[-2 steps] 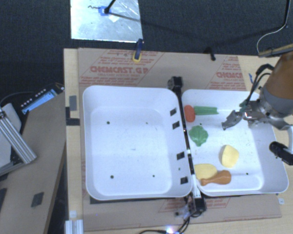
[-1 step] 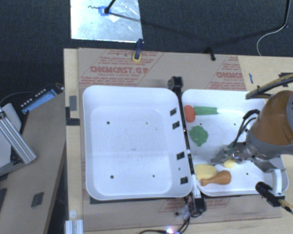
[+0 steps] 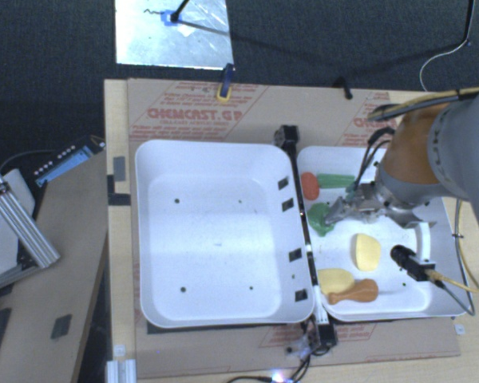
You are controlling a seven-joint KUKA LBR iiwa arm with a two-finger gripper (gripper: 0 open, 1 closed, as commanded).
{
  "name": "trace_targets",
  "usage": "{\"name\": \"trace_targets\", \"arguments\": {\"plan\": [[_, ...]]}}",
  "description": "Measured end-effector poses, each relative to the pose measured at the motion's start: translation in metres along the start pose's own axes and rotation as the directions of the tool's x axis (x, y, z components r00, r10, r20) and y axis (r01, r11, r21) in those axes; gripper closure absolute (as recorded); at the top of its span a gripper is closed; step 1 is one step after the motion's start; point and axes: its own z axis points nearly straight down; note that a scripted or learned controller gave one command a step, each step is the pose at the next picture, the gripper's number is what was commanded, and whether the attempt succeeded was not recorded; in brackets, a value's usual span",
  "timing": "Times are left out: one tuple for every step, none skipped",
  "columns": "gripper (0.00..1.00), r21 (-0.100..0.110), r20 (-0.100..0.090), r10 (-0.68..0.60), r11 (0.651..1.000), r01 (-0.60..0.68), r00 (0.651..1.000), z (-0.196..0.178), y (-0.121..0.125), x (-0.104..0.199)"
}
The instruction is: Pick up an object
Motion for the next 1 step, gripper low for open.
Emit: {"name": "trace_targets", "arguments": {"plan": [[0.0, 0.01, -0.001, 0.008, 1.0, -0.008, 1.0, 0.0007, -0.0475, 0.0249]]}}
